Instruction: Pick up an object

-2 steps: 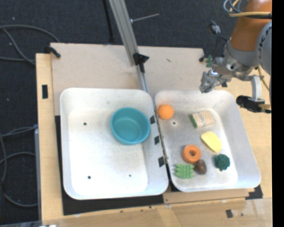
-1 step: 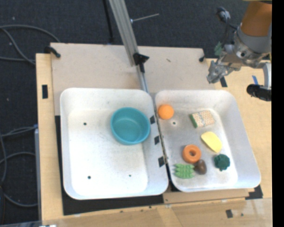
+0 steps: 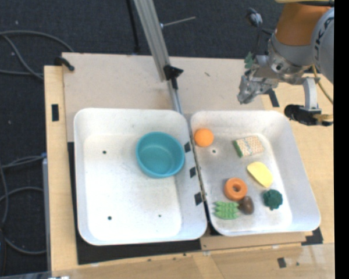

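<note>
The right bin holds several small objects: an orange ball near its back left corner, a tan and green block, a yellow piece, an orange ring, a dark brown lump, a green leafy piece and a dark green clump. My gripper hangs above the bench just behind the right bin's back edge, pointing down, with nothing seen in it. The left bin holds a teal bowl.
A slanted metal rail runs from the top of the view down to the gap between the bins. Cables lie on the dark floor at left. The bare tan bench top lies behind both bins.
</note>
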You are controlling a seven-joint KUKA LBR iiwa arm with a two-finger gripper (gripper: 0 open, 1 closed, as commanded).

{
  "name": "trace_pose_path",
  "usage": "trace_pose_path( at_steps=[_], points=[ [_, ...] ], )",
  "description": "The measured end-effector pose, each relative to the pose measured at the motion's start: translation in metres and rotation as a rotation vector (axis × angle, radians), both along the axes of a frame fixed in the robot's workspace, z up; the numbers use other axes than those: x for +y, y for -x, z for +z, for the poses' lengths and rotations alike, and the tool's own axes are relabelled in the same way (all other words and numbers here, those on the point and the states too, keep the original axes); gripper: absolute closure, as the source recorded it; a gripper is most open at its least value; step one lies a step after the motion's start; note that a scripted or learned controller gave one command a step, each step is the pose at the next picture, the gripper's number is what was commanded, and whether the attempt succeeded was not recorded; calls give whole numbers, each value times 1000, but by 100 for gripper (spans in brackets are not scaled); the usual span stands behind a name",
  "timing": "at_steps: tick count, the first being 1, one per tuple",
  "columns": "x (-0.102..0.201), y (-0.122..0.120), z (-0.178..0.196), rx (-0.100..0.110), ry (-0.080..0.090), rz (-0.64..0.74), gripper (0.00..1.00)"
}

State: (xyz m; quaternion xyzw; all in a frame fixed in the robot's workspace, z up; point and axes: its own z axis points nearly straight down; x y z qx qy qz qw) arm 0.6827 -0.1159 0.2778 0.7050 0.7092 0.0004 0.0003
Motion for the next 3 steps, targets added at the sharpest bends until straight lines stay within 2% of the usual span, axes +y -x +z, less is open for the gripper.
trace_pose_path(
  at_steps=[1, 2, 3],
  points=[
    [60, 10, -4, 1, 0, 1, 100],
    [101, 28, -16, 2, 0, -1, 100],
    [155, 31, -19, 1, -1, 1, 100]
  ],
)
